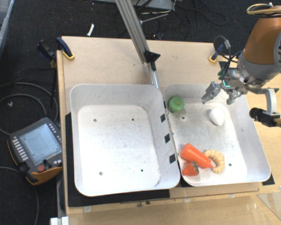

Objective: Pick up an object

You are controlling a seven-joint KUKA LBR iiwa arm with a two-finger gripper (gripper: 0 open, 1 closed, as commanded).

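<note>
Apple [176, 104] and egg [217, 116] in right bin [253, 139] rear; carrot [196, 155], tomato [191, 169] at front

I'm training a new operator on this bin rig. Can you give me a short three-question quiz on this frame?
1. True or false: the green ball lies in the left bin.
2. Which item is nearest the gripper? A carrot B white egg C red tomato
3. Fill in: the beige ring touches the ____.

Key: 1 false, it lies in the right bin; 2 B; 3 carrot.
</note>
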